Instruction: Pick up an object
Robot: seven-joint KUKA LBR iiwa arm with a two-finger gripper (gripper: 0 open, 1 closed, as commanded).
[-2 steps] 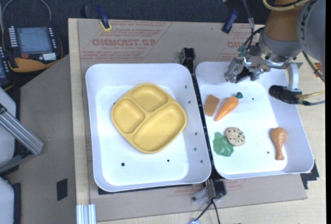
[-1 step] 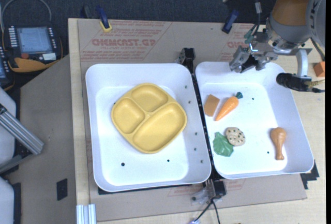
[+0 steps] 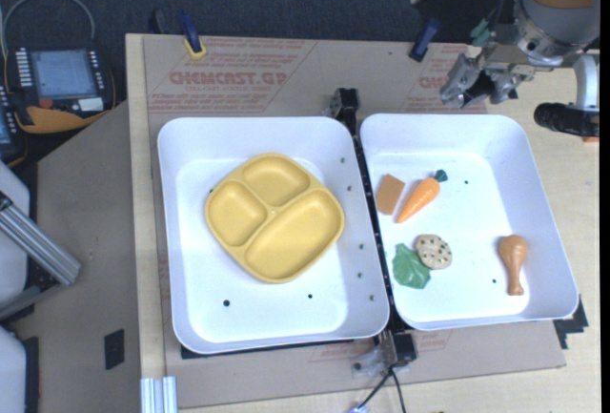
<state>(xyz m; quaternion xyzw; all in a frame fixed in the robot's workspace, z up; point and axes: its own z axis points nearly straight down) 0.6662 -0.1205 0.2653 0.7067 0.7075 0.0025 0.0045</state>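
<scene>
Your candidates sit in right bin [image 3: 543, 211]: carrot [image 3: 420, 196] centre, orange block [image 3: 389, 193] touching at its 9 o'clock, cookie [image 3: 433, 251] on green leaf [image 3: 411, 267] at 6, drumstick [image 3: 514, 261] at 4, alone, so easiest grab. Gripper [image 3: 477, 77] parked at 1 o'clock beyond rim, carrying nothing; finger spread, cannot tell. Yellow plate [image 3: 274, 216] sits left bin [image 3: 181, 211].
</scene>
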